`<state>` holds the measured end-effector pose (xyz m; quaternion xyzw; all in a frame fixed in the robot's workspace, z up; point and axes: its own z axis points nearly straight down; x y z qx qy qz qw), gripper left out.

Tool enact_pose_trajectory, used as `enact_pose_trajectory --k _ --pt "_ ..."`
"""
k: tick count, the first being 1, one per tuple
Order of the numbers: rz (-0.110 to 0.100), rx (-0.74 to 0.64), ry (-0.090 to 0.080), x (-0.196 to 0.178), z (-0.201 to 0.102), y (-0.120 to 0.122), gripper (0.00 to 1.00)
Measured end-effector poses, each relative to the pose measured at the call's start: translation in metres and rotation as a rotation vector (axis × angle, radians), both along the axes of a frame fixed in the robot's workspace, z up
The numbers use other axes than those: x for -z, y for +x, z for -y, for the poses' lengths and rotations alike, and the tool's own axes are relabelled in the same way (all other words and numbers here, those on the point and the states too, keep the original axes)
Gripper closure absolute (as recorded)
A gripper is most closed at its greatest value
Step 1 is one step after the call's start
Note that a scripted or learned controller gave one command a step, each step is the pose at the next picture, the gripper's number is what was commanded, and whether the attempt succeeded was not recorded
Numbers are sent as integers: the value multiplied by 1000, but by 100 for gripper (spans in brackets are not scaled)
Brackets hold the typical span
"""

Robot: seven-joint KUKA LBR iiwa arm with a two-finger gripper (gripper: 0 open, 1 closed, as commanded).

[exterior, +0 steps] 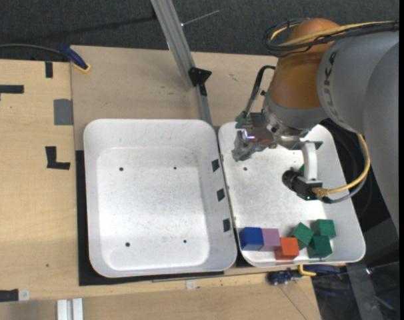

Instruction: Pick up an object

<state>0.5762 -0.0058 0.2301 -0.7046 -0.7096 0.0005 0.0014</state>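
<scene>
Looking down at the bench, we see our gripper (pixel 244 147) hanging over the far left corner of the right bin (pixel 342 172), but we cannot tell how it is set. Along that bin's near edge sit a blue cube (pixel 252 238), a lilac cube (pixel 271 237), an orange cube (pixel 289 247) and three green blocks (pixel 315 237), well apart from the gripper; the left bin (pixel 95 179) lies beside it.

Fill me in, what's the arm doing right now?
The grey KUKA arm's gripper hangs over the upper part of the right white bin, holding nothing visible. The small blocks, blue cube, lilac cube, orange cube and three green blocks, sit untouched along that bin's near edge.
</scene>
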Motion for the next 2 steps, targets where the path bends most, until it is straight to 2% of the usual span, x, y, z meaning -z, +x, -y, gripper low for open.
enact_pose_trajectory --k 2 --pt "0 1 0 0 -91 -7 100"
